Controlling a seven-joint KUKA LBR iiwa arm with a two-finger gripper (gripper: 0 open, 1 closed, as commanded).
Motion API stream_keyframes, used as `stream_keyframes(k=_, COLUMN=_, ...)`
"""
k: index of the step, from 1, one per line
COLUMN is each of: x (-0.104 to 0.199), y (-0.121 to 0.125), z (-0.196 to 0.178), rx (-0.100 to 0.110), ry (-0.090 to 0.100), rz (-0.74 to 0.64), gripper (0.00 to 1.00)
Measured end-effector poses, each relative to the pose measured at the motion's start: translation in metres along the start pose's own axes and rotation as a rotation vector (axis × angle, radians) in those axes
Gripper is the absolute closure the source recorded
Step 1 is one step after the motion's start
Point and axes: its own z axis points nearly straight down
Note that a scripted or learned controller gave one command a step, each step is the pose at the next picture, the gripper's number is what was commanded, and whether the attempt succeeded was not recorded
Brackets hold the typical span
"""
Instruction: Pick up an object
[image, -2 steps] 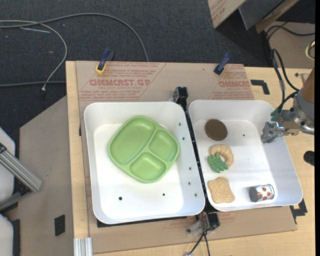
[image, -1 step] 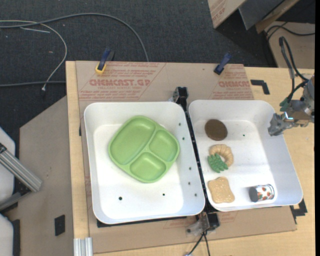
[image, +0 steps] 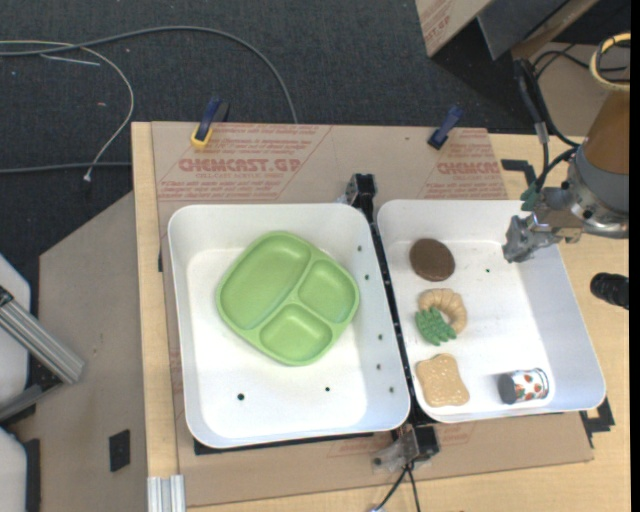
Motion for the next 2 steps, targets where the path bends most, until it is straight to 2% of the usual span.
stream_keyframes(k=1, x=0.053, y=0.010, z=0.015, rx=0.007, ry=0.002, rz=0.001, gripper=1.00)
stream_keyframes(k=2, x=0.109, y=0.024, z=0.009, rx=0.002, ry=0.002, rz=-0.002, gripper=1.00)
